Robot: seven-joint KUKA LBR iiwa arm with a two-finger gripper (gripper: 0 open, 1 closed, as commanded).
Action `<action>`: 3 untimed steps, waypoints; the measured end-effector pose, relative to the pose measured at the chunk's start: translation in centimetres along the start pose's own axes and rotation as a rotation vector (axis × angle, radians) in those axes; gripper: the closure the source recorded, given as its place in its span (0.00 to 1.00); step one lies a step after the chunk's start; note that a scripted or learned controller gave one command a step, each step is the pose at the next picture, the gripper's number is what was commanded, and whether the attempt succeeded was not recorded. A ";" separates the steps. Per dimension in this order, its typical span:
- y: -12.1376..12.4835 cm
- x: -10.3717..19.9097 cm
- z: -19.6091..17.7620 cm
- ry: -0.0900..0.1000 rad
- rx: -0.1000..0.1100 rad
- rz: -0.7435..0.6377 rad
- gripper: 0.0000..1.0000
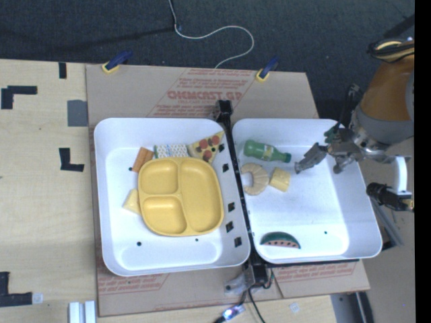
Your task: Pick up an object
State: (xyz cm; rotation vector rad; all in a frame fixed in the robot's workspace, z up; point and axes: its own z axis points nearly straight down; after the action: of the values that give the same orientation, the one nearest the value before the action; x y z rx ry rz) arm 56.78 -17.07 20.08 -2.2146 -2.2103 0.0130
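Pick not yet done. Gripper point(323, 157) hovers at right of frame over right bin point(337, 207), jaws spread, nothing between them. Nearest candidates just left: green bottle point(266, 152), cheese wedge point(280, 180). Approach, closing, lift remain.

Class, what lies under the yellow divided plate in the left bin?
Peeking from under the yellow plate: an orange piece, a patterned piece, a yellow wedge. Their covered parts stay hidden.
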 end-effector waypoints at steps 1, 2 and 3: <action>0.3 0.0 -0.7 -0.003 -0.013 -0.003 0.00; 0.4 -0.3 3.7 -0.003 -0.009 -0.003 0.00; 0.5 -1.2 9.4 -0.003 -0.008 -0.003 0.00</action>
State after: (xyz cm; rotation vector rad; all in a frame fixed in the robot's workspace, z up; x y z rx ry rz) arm 57.16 -18.27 10.63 -2.2175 -2.2189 0.0075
